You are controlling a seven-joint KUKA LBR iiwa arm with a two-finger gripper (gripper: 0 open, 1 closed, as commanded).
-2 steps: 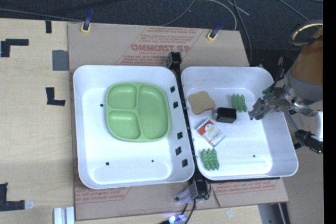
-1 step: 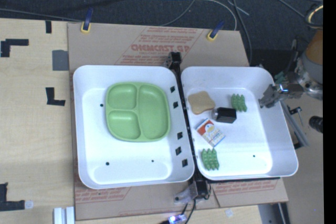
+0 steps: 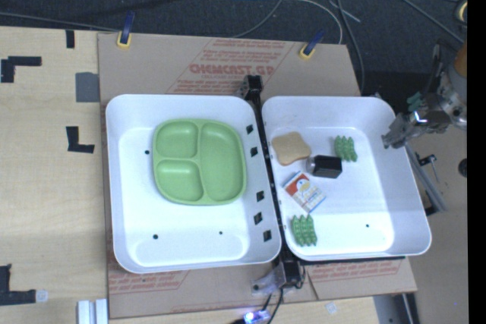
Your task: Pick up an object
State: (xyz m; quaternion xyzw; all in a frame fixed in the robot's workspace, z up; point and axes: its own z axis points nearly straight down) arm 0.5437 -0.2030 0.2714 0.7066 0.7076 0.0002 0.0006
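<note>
Seen from above, the gripper (image 3: 395, 134) hangs at the right bin's (image 3: 380, 235) outer rim, holding nothing; whether its fingers are open cannot be told. Nothing is picked up yet. That bin holds two green studded blocks (image 3: 304, 229), one tan sponge (image 3: 290, 148), one black block (image 3: 327, 165) and one card packet (image 3: 304, 192). The left bin (image 3: 129, 186) holds one green divided plate (image 3: 200, 162).

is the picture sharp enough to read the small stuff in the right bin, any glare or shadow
Camera view: light is even and soft, with faint shadows along the right bin walls; no strong glare on the white plastic; the small card shows colour, but its print is too blurred to read; the claw at the bin's right edge is soft and indistinct.
</note>
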